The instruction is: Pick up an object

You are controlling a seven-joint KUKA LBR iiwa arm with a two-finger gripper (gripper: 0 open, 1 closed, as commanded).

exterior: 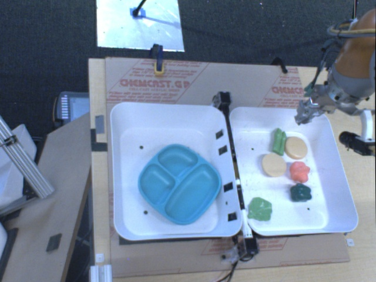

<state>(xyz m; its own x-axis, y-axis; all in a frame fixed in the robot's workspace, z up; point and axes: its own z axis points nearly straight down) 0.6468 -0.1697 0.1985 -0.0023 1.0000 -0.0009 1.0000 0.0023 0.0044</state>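
Observation:
Several small toy foods lie in the right bin (338, 175): a green pod-like piece (278, 141), a tan round piece (296, 147), a pale yellow disc (273, 165), a pink-red piece (299, 171), a dark green piece (300, 192) and a light green leafy piece (259, 209). My gripper (305, 113) hangs over the bin's far edge, above and to the right of the green pod. Nothing shows between its tips.
The left bin (126, 128) holds a blue divided plate (180, 183). A black clip strip (226, 151) runs between the bins. Cardboard lies under both bins. A shiny metal sheet (140, 16) rests on the dark floor beyond. The arm's orange band (357, 54) is at the right.

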